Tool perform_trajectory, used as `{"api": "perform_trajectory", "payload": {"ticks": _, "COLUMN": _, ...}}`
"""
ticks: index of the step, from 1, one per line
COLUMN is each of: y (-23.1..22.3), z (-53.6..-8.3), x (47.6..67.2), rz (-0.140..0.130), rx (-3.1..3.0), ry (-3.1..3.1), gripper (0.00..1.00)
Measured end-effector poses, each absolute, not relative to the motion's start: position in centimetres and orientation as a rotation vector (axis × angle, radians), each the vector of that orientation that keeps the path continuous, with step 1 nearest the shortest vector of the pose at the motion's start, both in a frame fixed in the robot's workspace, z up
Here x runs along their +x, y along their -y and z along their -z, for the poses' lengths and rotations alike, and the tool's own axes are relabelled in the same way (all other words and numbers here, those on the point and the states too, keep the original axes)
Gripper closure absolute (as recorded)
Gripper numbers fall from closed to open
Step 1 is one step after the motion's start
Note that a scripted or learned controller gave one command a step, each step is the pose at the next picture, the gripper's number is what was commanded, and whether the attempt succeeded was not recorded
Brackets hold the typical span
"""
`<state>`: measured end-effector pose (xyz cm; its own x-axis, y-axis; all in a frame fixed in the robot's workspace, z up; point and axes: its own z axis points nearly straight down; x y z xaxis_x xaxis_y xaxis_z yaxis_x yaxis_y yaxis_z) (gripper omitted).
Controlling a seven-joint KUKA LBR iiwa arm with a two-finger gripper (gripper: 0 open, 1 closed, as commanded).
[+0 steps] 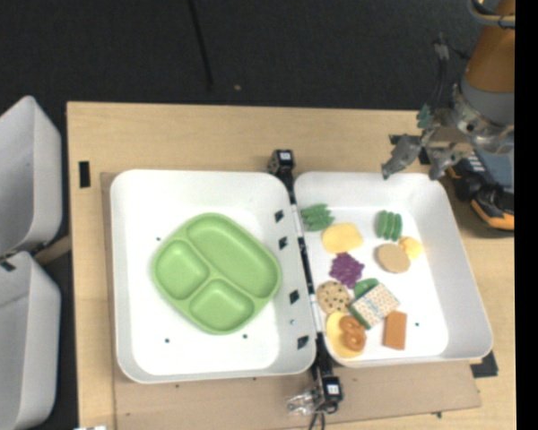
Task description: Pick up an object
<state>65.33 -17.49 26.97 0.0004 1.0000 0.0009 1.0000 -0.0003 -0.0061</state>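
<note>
1 fixed cam above bench, angled down on 2 bins.

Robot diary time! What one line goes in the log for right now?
phase: before pick | gripper: above right bin far edge, holding nothing | toy food pieces: in right bin | green tray: left bin

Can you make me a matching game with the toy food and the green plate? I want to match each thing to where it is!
Things:
1. green divided plate
2. purple grapes
3. orange block
4. gripper

Places:
A. near the front edge of the right bin
B. above the back rim of the right bin
C. in the left bin
D. middle of the right bin, just in front of the yellow piece

Pairs: 1-C, 2-D, 3-A, 4-B
</note>
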Motion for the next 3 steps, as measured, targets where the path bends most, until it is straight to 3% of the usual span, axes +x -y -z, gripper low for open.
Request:
{"api": "perform_trajectory", "payload": {"ticks": 1, "y": 14.5, "z": -12.4, "x": 56.1, "rz": -0.021, "rx": -2.207, "ry": 2.203, "gripper": 0.00}}
{"api": "perform_trajectory", "payload": {"ticks": 2, "y": 11.5, "z": -9.9, "x": 52.0, "rz": 0.001, "rx": -2.231, "ry": 2.218, "gripper": 0.00}}
{"api": "perform_trajectory", "payload": {"ticks": 3, "y": 10.0, "z": -10.1, "x": 49.1, "rz": 0.001, "rx": -2.237, "ry": 2.219, "gripper": 0.00}}
